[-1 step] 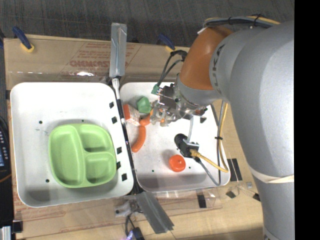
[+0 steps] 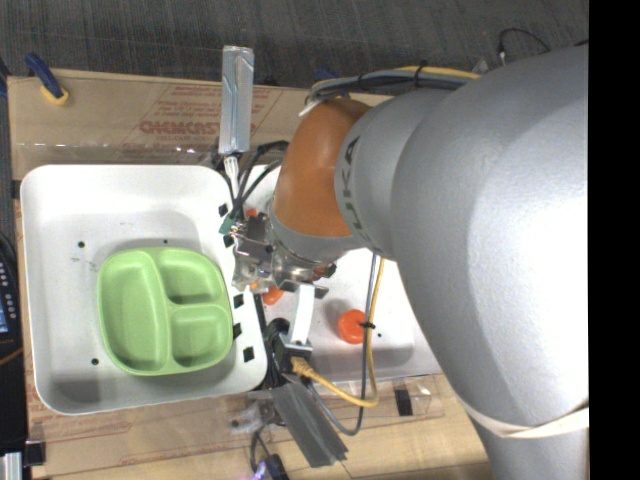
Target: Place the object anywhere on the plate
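While arm looms, orange object lies apart from plate.

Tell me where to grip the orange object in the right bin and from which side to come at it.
Grip the orange object across its rounded body, coming straight down from above. It looks small, low and roundish, lying on the right bin's floor, so its sides probably offer the only purchase. The arm's wrist hides its left edge, so its full shape is unclear.

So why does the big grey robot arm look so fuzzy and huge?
In the camera view, the arm sits close to the lens, so it looks huge and soft; the green plate is sharper, and the white bin glares brightly with a soft shadow under the plate's edge.
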`<state>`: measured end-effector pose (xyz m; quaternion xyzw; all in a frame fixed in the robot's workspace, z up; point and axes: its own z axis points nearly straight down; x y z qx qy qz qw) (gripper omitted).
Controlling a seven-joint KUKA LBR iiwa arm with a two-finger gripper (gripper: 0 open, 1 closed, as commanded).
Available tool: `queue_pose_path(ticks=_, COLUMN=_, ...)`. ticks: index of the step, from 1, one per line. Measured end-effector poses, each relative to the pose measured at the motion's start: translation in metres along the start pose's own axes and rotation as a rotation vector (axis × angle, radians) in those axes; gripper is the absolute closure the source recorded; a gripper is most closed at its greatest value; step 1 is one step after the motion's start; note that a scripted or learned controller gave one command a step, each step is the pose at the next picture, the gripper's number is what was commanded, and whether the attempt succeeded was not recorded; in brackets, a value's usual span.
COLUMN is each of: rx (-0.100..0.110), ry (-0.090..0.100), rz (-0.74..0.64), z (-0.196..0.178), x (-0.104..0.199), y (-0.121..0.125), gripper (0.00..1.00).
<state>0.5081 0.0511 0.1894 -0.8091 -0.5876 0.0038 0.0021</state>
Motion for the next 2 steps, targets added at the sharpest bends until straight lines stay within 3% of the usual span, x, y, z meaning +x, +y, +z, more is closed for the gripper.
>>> queue_pose_path(ticks=1, rx=-0.006, ry=0.001, rz=-0.288, z=-0.0062, x=0.0555, y=0.0009, gripper=1.0)
queue_pose_path(ticks=2, rx=-0.006, ry=0.001, rz=-0.288, z=-0.0062, x=0.0553, y=0.001, gripper=0.0)
